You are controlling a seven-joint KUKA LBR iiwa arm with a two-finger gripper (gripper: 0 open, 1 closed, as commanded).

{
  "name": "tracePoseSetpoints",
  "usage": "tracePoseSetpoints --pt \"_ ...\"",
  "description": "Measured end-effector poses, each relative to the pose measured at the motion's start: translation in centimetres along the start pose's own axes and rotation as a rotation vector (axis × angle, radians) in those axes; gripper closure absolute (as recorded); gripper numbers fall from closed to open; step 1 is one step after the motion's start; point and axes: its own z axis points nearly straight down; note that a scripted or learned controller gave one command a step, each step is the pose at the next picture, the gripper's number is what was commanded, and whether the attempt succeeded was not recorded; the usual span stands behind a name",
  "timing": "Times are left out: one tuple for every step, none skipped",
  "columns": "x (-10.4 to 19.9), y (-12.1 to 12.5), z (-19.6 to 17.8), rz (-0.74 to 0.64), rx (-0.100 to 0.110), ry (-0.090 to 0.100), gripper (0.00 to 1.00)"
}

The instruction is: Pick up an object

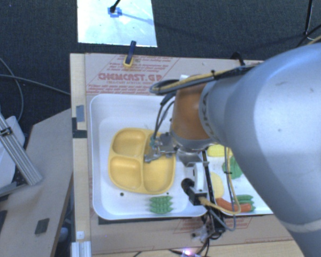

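Note:
A yellow three-part plate lies in the left white bin. A green pea-pod toy sits just in front of it, near the bin's front wall. My gripper hangs low over the plate's right side, above the divider, and its metal end is small and blurred. The grey arm with its orange band covers most of the right bin. Beside the arm there show a yellow piece, a green piece, a pale yellow round thing and an orange carrot-like toy.
Cables and a black fitting dangle from the wrist over the wall between the bins. Both bins rest on a printed cardboard sheet bearing a blue-and-yellow tool. A shiny sheet lies behind, and a metal rail stands at left.

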Motion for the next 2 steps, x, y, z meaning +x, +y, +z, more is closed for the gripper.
tracePoseSetpoints --pt "8.60 5.56 -6.63 -0.009 -0.009 0.009 0.00" --pt "8.04 5.37 -7.30 -0.006 -0.001 0.004 1.00"
